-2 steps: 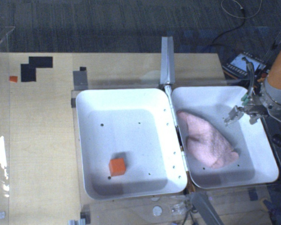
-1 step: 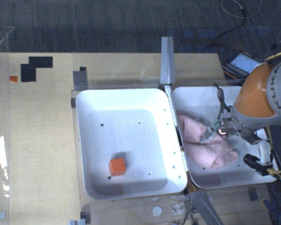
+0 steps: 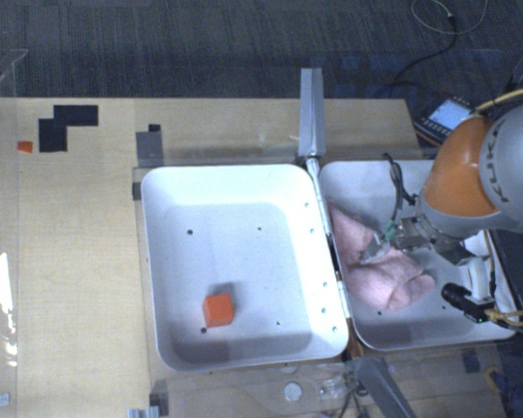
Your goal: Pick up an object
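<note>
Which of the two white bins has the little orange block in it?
The left bin: the orange block sits near its front; the right bin holds a pink cloth.

Even overhead light, image slightly soft.
White bins (image 3: 160, 279) read bright, shallow shadows inside walls; glare streak on bench (image 3: 1, 278) at left; dark floor dim and grainy.

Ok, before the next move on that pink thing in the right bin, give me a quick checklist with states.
1. Gripper is over the right bin: ok.
2. Gripper sits at the pink soft object: ok.
3. Object seen between the jaws: cannot tell.
4. Pink object lies inside the bin walls: ok.
5. Orange block is apart in the left bin, out of the way: ok.
</note>
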`<state>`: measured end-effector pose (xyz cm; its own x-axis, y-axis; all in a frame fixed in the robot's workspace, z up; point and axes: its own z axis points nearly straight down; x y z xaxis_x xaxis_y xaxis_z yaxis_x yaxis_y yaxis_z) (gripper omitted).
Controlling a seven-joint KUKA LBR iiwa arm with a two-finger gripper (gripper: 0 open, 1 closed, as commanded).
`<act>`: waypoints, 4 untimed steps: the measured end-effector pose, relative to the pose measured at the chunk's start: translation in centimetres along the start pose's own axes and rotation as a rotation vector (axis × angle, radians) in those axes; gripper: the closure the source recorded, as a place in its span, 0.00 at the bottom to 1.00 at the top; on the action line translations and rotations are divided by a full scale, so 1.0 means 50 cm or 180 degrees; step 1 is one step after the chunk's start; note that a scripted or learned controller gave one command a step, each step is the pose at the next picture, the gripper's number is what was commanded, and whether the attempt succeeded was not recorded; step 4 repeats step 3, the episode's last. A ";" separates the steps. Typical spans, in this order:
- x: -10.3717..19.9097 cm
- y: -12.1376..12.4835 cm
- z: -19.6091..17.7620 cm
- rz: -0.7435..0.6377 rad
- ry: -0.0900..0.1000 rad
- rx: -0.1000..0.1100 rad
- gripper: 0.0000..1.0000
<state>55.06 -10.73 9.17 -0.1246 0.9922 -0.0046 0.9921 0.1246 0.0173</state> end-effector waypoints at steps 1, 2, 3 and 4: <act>-0.002 0.063 0.002 0.0460 0.0005 0.0009 0.00; 0.001 0.071 -0.023 0.0441 0.0007 -0.0020 1.00; 0.058 0.144 -0.188 -0.0010 0.0008 0.0028 1.00; 0.058 0.144 -0.188 -0.0010 0.0008 0.0028 1.00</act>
